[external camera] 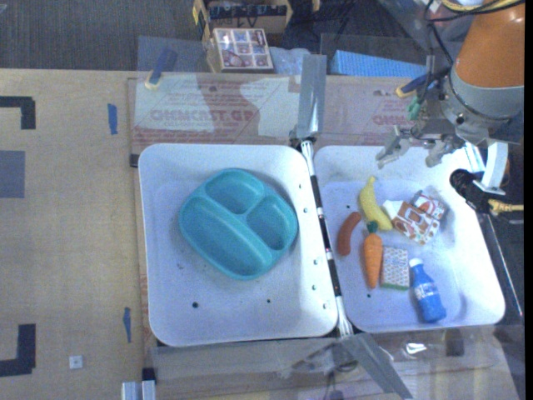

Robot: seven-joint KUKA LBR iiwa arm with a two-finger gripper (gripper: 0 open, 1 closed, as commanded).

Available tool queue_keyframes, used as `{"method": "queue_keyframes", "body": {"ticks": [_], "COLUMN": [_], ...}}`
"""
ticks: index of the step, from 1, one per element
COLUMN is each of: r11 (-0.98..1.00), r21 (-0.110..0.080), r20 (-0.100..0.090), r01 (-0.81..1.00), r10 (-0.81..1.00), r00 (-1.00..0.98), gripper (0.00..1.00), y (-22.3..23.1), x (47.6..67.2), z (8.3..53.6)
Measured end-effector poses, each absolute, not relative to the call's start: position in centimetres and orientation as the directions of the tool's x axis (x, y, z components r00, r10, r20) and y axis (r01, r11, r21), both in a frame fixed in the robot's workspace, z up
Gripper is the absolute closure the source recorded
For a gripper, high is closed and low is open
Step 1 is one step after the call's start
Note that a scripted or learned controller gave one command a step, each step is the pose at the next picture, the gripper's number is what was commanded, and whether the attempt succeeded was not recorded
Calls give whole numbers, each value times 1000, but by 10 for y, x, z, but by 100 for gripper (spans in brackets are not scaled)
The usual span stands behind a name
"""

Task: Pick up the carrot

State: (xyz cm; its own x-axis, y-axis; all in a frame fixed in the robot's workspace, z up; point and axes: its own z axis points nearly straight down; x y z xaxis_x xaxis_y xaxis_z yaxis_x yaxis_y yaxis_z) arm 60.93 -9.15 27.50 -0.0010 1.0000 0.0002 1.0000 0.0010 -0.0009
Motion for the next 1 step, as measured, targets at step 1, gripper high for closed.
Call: {"method": "queue_keyframes", "body": {"ticks": [1], "r11": [-297], "r21": [-3], "r20": [1], "r01": [955], "r10": [955], "r00": [297], "gripper": [0], "y": [-80], "x": [538], "z": [196]}}
